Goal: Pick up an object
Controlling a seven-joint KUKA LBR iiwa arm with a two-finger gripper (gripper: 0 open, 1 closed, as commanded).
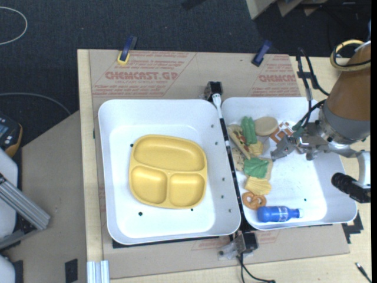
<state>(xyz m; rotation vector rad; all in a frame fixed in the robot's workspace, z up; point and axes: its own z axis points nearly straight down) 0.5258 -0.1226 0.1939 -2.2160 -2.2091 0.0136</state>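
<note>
The right bin (312, 187) holds a loose pile of toy food along its left side. In it are a long green piece (248, 128), a tan round piece (266, 125), a flat green leaf (257, 168), a yellow wedge (258, 186) and a brown pretzel (253, 201). A blue bottle (278, 214) lies on its side near the bin's front edge. My gripper (281, 147) hangs low over the middle of this bin, just right of the pile, beside a small orange and white item (283, 131). I see nothing held in it.
The left bin (112, 158) carries a yellow three-compartment plate (168, 171). A raised divider (227, 158) separates the two bins. The arm's grey wrist and orange band (350, 105) cover the right bin's far right side. A black part (349, 184) juts over its right rim.
</note>
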